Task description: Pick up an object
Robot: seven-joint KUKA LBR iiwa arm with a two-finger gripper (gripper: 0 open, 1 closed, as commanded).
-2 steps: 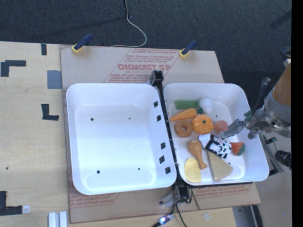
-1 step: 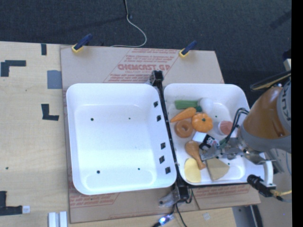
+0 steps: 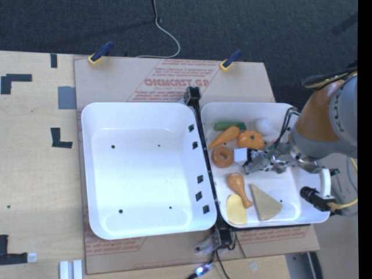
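The right bin [image 3: 283, 108] holds several small food toys. A green piece [image 3: 229, 125] lies at the back, with an orange carrot [image 3: 224, 136] and an orange pumpkin-like piece [image 3: 250, 138] in front of it. A white egg shape [image 3: 264, 125] sits at the back right. A brown ring [image 3: 222, 156] and a small white block [image 3: 240, 155] lie mid-bin. A tan drumstick [image 3: 238, 187], a yellow piece [image 3: 236, 210] and a tan wedge [image 3: 265, 203] lie near the front. My gripper [image 3: 254, 163] is low in the bin, right beside the white block and just below the pumpkin-like piece.
The left bin [image 3: 93, 156] sits beside the right one, joined by a black clip strip [image 3: 199, 156]. Both stand on a cardboard sheet [image 3: 174, 77] held by blue and yellow clamps. The arm [image 3: 319, 127] reaches over the right bin's right rim.
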